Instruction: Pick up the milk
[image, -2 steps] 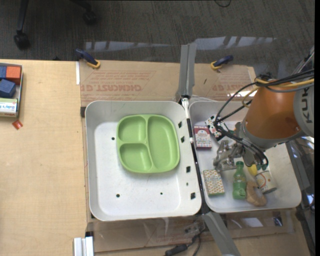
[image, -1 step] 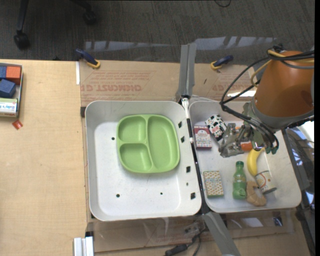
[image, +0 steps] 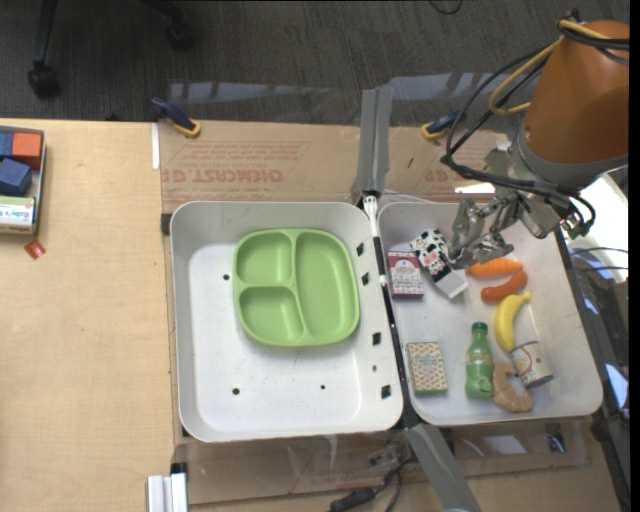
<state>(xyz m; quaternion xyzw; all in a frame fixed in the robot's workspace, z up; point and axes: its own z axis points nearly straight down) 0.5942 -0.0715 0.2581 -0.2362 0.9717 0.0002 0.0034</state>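
The milk is a small white carton with black cow spots, lying in the right bin near its back left. My gripper hangs over the back of the same bin, just right of the carton and close to it. Nothing shows as held in it. The grey arm with its orange band comes in from the upper right and hides part of the bin's back right corner.
Beside the milk are a red carton, a carrot, a banana, a green bottle, a patterned box and a can. The left bin holds a green divided plate.
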